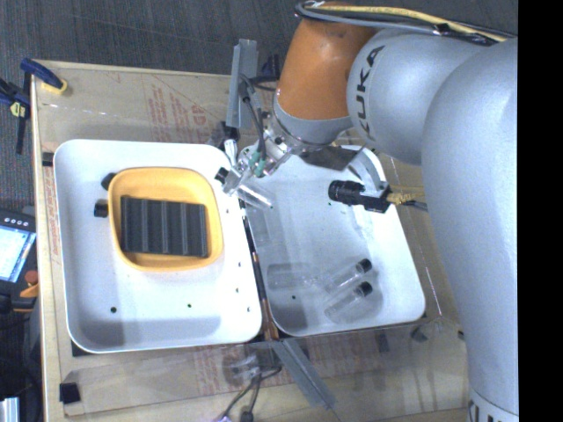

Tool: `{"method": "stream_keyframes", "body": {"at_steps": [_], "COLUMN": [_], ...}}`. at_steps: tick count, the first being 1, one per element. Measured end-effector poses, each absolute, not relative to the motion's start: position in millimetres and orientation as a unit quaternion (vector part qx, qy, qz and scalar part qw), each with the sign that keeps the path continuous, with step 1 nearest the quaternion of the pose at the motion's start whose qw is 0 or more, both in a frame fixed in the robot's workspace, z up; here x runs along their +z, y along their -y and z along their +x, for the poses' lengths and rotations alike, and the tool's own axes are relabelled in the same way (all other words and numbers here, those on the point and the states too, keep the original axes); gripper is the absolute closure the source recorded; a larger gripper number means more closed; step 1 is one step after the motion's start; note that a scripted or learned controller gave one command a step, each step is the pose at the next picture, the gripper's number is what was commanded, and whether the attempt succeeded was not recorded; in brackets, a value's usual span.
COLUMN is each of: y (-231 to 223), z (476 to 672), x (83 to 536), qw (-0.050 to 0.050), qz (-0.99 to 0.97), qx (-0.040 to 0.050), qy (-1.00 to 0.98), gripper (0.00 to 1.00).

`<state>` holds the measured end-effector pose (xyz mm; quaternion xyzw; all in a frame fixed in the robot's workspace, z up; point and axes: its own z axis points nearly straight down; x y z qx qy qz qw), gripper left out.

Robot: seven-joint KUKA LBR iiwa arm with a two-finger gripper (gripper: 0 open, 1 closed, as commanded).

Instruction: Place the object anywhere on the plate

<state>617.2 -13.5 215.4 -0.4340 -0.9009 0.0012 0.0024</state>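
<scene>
A yellow plate (132, 185) with rounded corners lies in the left bin (88, 306). A dark grey ridged block (167, 226) rests on it. In the right bin (400, 280) lie two clear tubes with black caps (349, 277) (350, 299), near the front. A faint clear piece (287, 276) lies to their left. My gripper (243, 180) hangs over the divide between the bins, at their far end, just right of the plate's far right corner. The tubes are well in front of it. Whether anything is held there is unclear.
The big grey arm with its orange band (321, 69) covers the right bin's far side and the bench's right. A black cylinder (352, 192) juts from the wrist over the right bin. A metal post (239, 86) stands behind the bins.
</scene>
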Motion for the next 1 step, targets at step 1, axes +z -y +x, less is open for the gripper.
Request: {"method": "stream_keyframes", "body": {"at_steps": [1], "y": [13.6], "z": [617.3], "x": [215.6], "qw": [0.002], "qz": [-0.434], "qx": [0.0012], "qy": [0.901], "gripper": [0.0]}}
